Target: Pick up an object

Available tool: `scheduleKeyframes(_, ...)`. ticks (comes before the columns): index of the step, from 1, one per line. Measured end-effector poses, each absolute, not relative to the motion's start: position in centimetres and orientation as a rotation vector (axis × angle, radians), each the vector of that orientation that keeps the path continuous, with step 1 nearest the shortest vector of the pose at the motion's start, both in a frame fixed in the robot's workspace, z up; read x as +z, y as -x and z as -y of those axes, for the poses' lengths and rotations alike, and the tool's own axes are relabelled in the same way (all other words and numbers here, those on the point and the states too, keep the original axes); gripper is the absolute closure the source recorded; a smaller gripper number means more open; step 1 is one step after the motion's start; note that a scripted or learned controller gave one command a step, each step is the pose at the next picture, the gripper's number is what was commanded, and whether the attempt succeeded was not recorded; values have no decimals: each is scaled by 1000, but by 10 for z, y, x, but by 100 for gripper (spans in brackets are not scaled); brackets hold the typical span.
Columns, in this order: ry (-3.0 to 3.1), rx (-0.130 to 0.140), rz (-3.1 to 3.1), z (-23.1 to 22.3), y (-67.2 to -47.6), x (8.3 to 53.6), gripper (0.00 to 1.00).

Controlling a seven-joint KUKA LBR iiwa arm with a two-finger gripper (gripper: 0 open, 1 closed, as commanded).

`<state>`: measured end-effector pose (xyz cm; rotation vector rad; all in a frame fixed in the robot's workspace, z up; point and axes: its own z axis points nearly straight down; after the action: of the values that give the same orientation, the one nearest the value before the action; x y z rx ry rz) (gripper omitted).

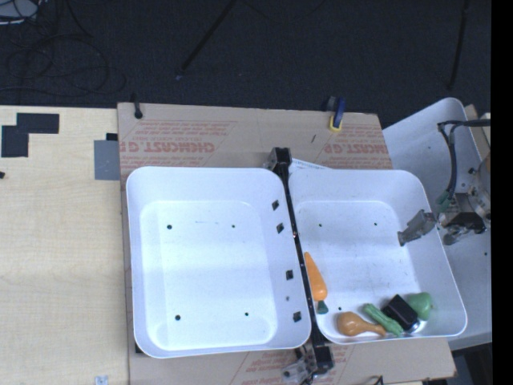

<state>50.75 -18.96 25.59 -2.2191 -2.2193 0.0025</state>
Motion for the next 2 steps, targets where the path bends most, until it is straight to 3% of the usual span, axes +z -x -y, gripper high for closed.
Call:
scheduleKeyframes(1, 2207, 4, 2223, 128, -570, 134, 0)
scheduleKeyframes(2, 2215, -3, 2228, 77, -626, 141, 0)
